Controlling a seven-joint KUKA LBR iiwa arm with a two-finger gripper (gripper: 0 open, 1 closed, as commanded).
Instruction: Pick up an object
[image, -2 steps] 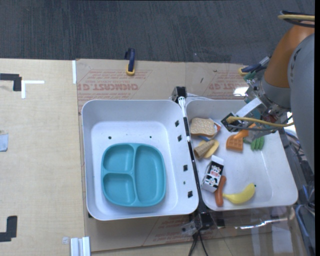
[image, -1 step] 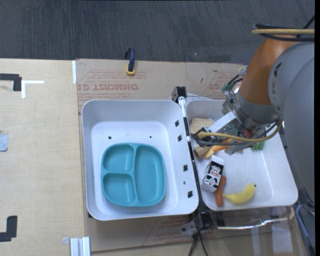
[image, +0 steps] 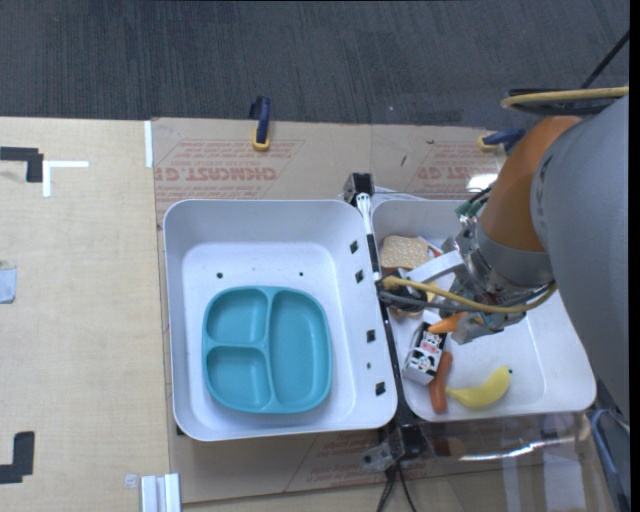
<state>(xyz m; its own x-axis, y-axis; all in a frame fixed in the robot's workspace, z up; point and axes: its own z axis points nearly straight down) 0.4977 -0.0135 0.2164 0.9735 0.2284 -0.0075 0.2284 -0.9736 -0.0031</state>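
Big grey arm with orange band (image: 520, 200) reaching over right white bin (image: 560, 385). Claw (image: 470, 312) low in bin, above small toys; open or shut, cannot tell. Yellow banana (image: 482, 388) near front of right bin, just beside red sausage (image: 439, 383) and small white box with black spots (image: 425, 354). Round brown bread slice (image: 403, 251) near back. Teal plastic tray with three parts (image: 267, 349) in left white bin (image: 190, 300).

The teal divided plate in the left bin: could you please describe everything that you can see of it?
The teal plate looks like smooth plastic, a rounded rectangle split into three compartments: one long one on its right side, two smaller ones on its left. It lies flat, right way up, on the floor of the left bin, toward the near wall. Nothing lies in it and nothing touches it.
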